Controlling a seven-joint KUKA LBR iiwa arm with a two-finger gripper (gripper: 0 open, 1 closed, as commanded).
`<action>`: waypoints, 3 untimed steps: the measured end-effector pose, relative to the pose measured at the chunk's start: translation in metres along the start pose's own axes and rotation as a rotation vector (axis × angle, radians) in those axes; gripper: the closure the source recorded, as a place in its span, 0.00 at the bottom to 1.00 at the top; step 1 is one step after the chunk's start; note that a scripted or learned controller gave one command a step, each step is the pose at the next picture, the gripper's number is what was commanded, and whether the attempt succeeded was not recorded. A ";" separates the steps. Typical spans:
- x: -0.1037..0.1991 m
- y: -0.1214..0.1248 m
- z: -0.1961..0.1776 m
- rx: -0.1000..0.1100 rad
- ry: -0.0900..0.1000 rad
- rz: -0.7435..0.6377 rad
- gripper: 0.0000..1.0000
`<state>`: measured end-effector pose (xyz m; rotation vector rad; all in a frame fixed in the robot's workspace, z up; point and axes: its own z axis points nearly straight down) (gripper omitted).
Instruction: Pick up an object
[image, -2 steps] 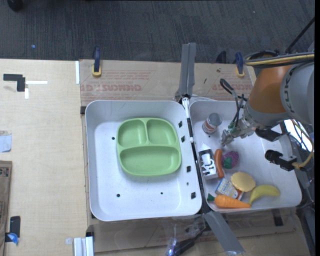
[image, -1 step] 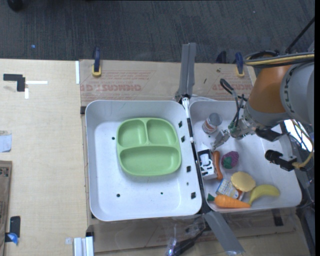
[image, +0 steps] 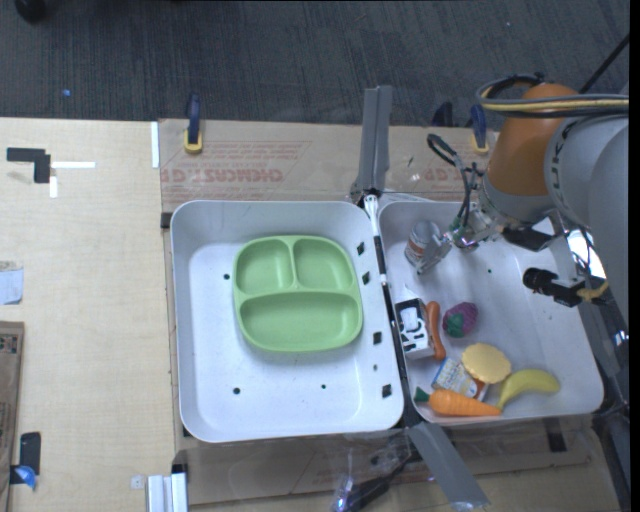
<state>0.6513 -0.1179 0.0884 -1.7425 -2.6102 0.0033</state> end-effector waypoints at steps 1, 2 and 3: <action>0.012 0.013 -0.002 0.000 0.000 0.009 0.00; 0.014 0.007 -0.003 0.031 0.018 0.009 1.00; 0.014 0.010 -0.006 0.022 0.013 0.008 0.00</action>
